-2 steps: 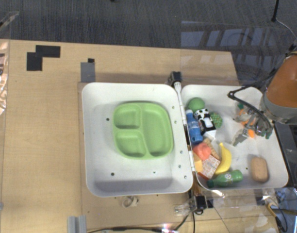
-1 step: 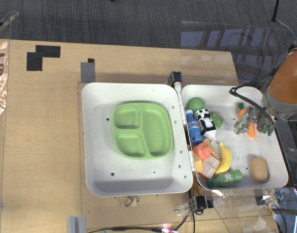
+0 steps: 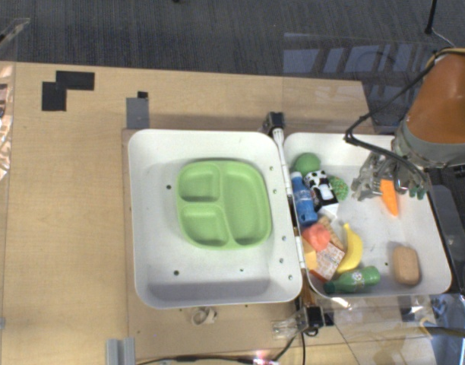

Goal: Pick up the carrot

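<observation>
As I watched the overhead feed, the tool [image 3: 387, 182] sat over the right bin [image 3: 434, 230], toward its 1 o'clock corner, with the carrot [image 3: 389, 196] gripped between its fingers, the orange tip pointing down toward 6 o'clock. The carrot looked lifted clear of the bin floor, though I could not be sure of that from the slanted view. The arm's orange band [image 3: 447, 97] loomed at 2 o'clock of the picture.

Along the right bin's 9 o'clock side I saw a green ball [image 3: 307, 163], a blue tube [image 3: 302, 201] and a black-and-white toy [image 3: 321, 188] packed close together. At 7 o'clock of that bin lay a banana [image 3: 353, 248], a red-orange item [image 3: 319, 236] and a green bottle [image 3: 355, 279], near one another. A tan, potato-like lump [image 3: 406, 265] rested at 5 o'clock, apart from the rest.

The left bin [image 3: 153, 226] held a green divided plate [image 3: 221, 204] near its centre. Both bins sat on the tabletop [image 3: 65, 219].
</observation>
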Available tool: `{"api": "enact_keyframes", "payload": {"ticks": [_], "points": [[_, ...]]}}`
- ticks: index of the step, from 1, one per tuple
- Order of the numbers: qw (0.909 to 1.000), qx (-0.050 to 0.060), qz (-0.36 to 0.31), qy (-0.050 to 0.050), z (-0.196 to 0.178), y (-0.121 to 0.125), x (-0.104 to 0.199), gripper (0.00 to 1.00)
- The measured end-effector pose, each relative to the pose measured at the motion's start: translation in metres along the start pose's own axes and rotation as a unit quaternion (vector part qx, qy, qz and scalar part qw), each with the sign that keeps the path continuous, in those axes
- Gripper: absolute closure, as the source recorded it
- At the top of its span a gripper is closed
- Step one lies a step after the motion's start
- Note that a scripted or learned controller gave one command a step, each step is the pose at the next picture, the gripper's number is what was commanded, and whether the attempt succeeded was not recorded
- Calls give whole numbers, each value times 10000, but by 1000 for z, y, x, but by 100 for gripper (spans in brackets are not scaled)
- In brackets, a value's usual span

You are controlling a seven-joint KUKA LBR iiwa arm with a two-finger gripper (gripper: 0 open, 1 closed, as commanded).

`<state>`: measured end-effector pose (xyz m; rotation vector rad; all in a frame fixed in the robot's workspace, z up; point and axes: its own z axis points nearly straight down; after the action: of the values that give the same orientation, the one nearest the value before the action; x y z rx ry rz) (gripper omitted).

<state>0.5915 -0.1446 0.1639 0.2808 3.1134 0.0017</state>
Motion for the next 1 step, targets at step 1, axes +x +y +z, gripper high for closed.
{"api": "enact_keyframes", "payload": {"ticks": [1], "points": [[10000, 5, 3, 7, 1, -1, 0, 0]]}}
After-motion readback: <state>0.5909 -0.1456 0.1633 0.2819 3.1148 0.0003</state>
